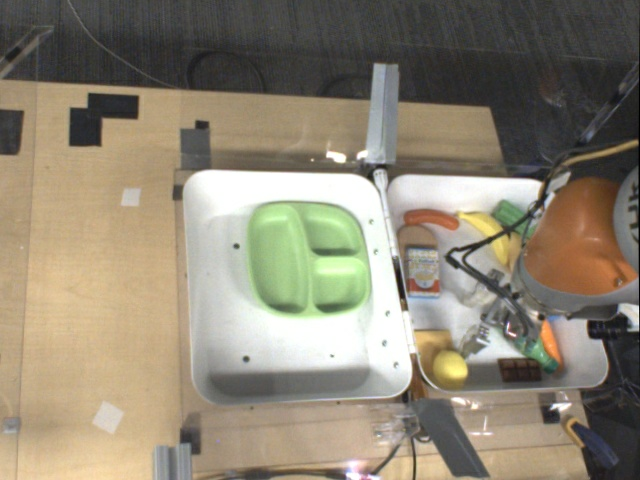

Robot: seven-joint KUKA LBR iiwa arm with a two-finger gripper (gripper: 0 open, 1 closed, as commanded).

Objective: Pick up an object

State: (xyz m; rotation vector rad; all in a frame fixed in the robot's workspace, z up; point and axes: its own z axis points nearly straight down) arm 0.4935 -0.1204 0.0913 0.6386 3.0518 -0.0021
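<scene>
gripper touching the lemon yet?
Cannot tell. In the camera view the gripper sits right beside the lemon; neither contact nor gap shows plainly.

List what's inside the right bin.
The right bin holds a hot dog, banana, carton, lemon, chocolate bar and carrot. The arm covers the bin's right side.

A single fixed camera is mounted above the bench [90, 298] and looks down at a slight slant; the far edge of the bench lies toward the top of the frame, with dark floor [250, 18] beyond it; the left bin [215, 368] sits near centre; the right bin [590, 373] lies toward the right edge; the arm [585, 243] enters from the right; framing is moderately close, spanning both bins.
</scene>
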